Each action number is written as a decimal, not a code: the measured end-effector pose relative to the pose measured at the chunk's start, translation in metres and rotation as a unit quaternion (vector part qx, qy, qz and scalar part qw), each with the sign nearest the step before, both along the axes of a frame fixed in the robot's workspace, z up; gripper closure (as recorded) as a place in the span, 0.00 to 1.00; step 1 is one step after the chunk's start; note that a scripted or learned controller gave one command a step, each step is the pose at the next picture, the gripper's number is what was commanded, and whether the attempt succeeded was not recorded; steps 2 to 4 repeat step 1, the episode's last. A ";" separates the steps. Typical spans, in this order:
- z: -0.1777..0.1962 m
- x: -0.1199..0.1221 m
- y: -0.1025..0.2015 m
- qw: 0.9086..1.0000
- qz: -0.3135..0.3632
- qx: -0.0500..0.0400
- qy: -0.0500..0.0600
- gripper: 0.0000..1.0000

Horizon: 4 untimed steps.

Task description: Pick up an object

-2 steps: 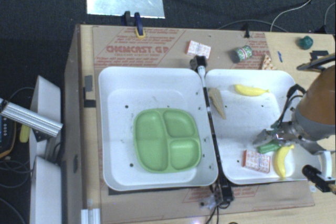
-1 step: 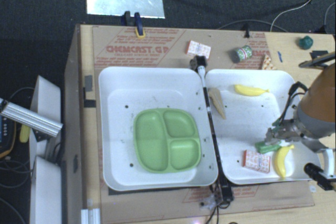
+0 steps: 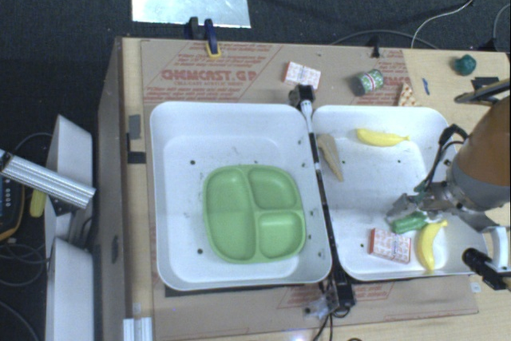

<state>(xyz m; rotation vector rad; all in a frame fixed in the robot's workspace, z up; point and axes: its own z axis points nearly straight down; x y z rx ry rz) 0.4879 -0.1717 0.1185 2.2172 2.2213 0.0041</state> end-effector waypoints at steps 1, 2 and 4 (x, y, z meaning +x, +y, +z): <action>0.010 0.001 0.000 1.000 0.000 0.000 -0.001 1.00; 0.010 0.001 0.000 1.000 0.000 0.000 -0.001 1.00; 0.010 0.001 0.000 1.000 0.000 0.000 -0.001 1.00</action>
